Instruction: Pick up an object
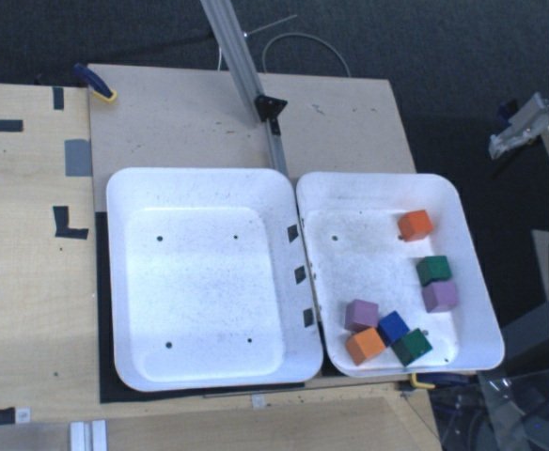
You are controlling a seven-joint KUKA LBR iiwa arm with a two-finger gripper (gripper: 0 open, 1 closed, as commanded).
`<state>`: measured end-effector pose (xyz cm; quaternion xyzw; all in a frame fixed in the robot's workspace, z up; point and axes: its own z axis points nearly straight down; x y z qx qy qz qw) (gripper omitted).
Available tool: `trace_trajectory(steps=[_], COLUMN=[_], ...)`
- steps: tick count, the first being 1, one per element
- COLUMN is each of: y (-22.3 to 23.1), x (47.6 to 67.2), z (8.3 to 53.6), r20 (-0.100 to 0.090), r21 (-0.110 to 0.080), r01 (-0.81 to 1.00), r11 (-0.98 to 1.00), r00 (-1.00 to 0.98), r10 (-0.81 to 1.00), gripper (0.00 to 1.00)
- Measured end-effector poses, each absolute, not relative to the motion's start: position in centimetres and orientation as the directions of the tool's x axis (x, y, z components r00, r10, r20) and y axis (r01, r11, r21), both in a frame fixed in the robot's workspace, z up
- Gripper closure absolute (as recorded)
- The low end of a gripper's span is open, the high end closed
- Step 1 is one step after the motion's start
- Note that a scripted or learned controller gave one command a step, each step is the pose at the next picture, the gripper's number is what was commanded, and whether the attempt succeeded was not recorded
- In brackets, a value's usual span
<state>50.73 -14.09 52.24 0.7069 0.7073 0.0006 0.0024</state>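
Note:
Several small cubes lie in the right bin (378, 184). An orange cube (415, 225) sits near its far right side, with a green cube (433, 270) and a purple cube (440, 296) below it. At the near edge a purple cube (360, 314), a blue cube (393, 327), an orange cube (366, 345) and a green cube (412, 346) cluster together and touch. A pale grey piece that looks like my gripper (521, 128) hangs at the right, off the bench and well away from the cubes.
The left bin (199, 280) lies beside the right one. A slanted metal pole (232, 40) with a black clamp (271, 108) crosses the bench behind the bins. A white cable (303, 40) loops nearby. A blue-and-yellow tool (96, 81) rests at the far left corner.

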Motion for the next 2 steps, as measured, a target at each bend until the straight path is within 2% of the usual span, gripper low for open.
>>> trace_trajectory(steps=[1, 2], y=[-11.5, -10.1], x=[48.3, 48.3], z=[54.5, 29.9], r20=[-0.001, 0.001], r21=[0.004, -0.009], r01=[1.0, 1.0], r11=[0.002, 0.001], r00=[-0.002, -0.001], r10=[1.0, 1.0], gripper=[0.0, 0.0])
